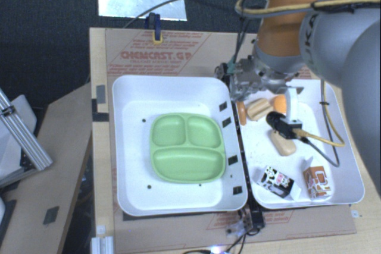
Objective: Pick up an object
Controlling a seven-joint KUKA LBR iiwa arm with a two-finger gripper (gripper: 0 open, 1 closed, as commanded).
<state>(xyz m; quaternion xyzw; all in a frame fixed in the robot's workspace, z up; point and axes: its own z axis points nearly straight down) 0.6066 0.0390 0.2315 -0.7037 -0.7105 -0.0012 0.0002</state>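
1 bread roll [258,109] just below hand [245,87] | R bin [348,187] | hand grip state: can't tell

One fixed camera above the bench [101,128], looking down at a slant, both white bins in frame, left bin [128,146] toward 9 o'clock, right bin [348,175] toward 3 o'clock, arm [345,38] entering from 2 o'clock, moderately near.

- arm [348,27]: grey rounded casing, orange band [286,15] above wrist
- cables [280,3]: yellow and black (looped over band)
- wrist head [253,77]: metal, dark fittings
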